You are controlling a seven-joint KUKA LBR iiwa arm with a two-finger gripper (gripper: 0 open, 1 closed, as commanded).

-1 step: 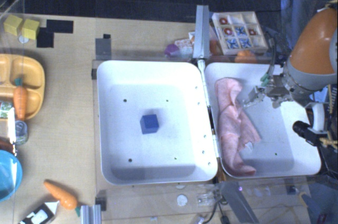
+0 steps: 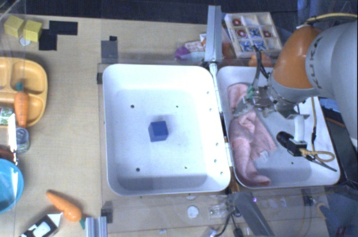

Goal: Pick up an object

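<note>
The tool (image 2: 250,103) sits low over the crumpled pink cloth (image 2: 250,138) in the right white bin (image 2: 319,174), can't tell its opening, and honestly that cloth looks soft, light and floppy, so pinching a raised fold seems best.

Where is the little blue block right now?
The blue block sits alone near the middle of the left white bin, well away from the pink cloth in the right bin, where the gripper is.
</note>
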